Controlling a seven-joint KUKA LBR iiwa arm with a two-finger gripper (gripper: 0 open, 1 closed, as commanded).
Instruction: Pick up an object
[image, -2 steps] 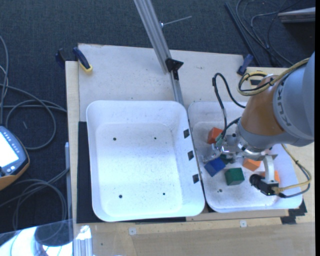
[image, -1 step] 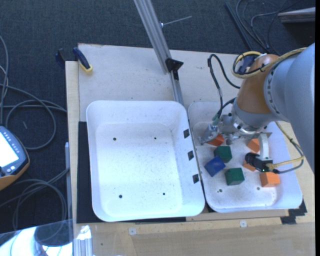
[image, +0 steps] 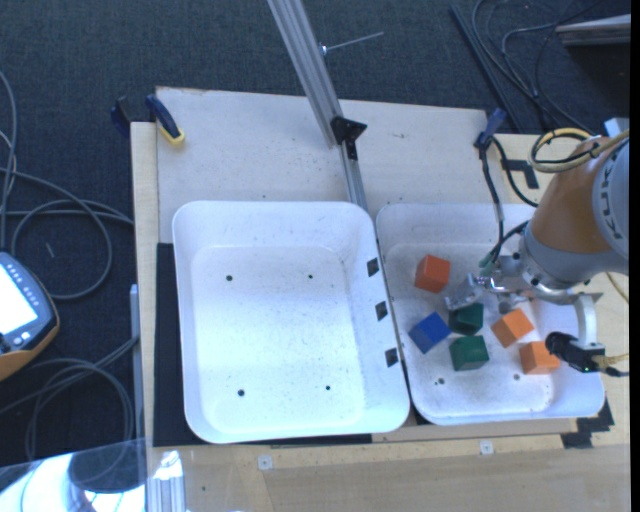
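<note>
At the near edge, the pale wooden table (image: 300, 470) shows a bare strip in front of the two shallow white plastic bins. The grey arm with its orange band (image: 575, 215) reaches in from the right over the right-hand bin (image: 480, 400), and its metal two-finger jaws (image: 466, 298) sit low among the blocks, right at the top of a dark green cube (image: 466, 320); whether they are open, closed or gripping anything cannot be told, since the fingertips merge with the block and the wrist hardware. Just nearer than that cube lies a second green cube (image: 468, 352), touching or almost touching it, and to their left a blue cube (image: 429, 332) sits tilted on the bin floor. Farther back and to the left of the jaws is an orange-red cube (image: 433, 272), standing apart from the others. To the right of the jaws an orange cube (image: 514, 327) lies just beside the dark green one, and another orange cube (image: 538, 357) lies nearer and further right, close to a black fitting on the arm. The left-hand white bin (image: 200, 240) lies beside the right one, their rims overlapping along the middle. A silver metal rail (image: 318, 80) slants from the far edge down to the gap between the bins. Dark carpet with black cables (image: 60, 210) surrounds the table.
</note>
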